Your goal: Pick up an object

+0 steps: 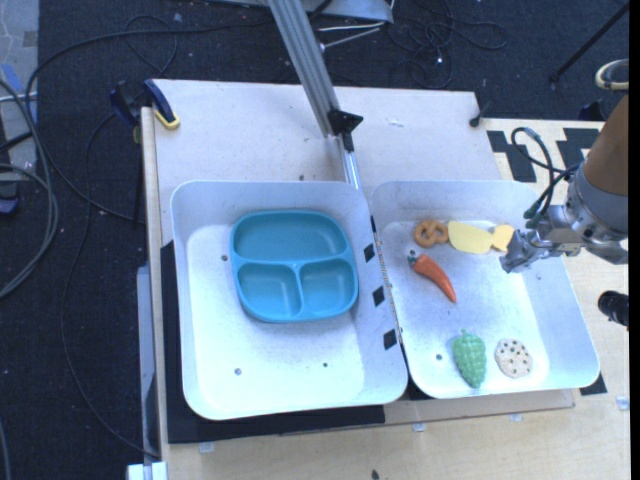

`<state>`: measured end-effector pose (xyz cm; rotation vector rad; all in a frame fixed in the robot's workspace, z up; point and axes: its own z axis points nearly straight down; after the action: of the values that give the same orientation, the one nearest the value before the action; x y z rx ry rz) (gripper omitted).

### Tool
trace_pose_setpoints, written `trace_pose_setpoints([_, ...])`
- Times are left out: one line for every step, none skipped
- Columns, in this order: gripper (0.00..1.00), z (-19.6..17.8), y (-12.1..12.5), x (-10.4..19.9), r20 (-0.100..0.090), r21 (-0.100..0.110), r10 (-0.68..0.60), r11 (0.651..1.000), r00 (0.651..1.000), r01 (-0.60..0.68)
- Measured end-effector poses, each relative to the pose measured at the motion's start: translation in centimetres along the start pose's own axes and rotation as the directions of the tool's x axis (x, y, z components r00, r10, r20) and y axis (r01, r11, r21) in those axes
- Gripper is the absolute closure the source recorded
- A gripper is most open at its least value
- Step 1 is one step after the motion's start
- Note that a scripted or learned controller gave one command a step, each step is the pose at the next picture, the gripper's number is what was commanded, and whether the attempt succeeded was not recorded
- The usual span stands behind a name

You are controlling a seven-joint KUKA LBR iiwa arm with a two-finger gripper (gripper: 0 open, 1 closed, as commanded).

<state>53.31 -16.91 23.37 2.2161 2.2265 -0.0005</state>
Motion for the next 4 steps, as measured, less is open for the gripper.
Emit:
trace_pose_setpoints([1.0, 0.9, 1.7, 4.5, -0.001, 0.001, -0.002, 1.0, 1.0, 0.002])
trace_pose_setpoints([1.0, -0.2, 3.5, 9.4, -0.001, -0.003, -0.001, 1.0, 1.0, 0.001])
trace_pose_setpoints([1.0, 0.9, 5.0, 14.6, 0.0, -0.001, 0.0, 1.0, 1.0, 0.0])
trace_pose_setpoints([1.0, 1.7, 6.5, 19.3, 0.0, -0.002, 0.0, 1.0, 1.0, 0.0])
